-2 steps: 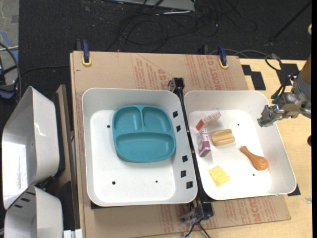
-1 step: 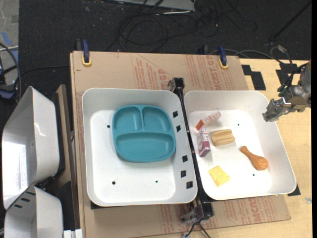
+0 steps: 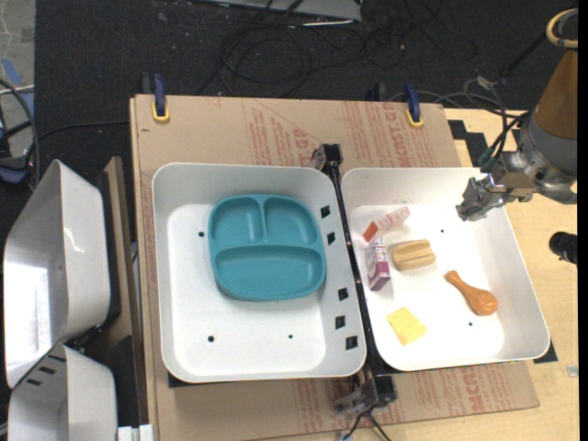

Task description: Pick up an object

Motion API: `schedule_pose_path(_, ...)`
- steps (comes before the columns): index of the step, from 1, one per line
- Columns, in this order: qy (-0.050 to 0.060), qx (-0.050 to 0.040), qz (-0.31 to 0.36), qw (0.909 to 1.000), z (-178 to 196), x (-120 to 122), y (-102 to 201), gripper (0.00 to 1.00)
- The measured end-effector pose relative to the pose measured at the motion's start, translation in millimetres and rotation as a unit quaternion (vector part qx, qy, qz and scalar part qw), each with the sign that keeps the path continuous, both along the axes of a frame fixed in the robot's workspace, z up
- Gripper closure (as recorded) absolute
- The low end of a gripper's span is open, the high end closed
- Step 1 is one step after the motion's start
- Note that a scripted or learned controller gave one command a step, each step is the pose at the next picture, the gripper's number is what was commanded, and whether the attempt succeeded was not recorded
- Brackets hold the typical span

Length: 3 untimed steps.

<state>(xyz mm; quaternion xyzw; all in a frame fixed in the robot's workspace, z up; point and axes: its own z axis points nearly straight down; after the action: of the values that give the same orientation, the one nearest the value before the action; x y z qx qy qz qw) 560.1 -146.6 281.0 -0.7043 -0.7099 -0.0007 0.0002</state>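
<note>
Closest to the camera is a flat yellow square, cheese-slice looking (image 3: 406,325), one of five bits in the right shallow white bin (image 3: 514,274): also an orange drumstick-shaped toy (image 3: 472,294), a tan hot-dog bun (image 3: 412,254), a small purple-and-white carton (image 3: 378,265) and a pinkish-red wrapper thing (image 3: 384,222), I think. The left white bin (image 3: 184,246) has just one teal divided plastic plate (image 3: 267,248). The grey two-finger gripper (image 3: 478,200) hangs over the right bin's far right part, apart from all five, and I can't tell how it's set.
</note>
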Motion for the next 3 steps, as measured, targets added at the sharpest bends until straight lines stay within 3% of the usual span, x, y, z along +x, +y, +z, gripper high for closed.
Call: schedule_pose_path(3,0.001,-0.0001,0.0,1.0,-34.6,10.6,163.1,1.0)
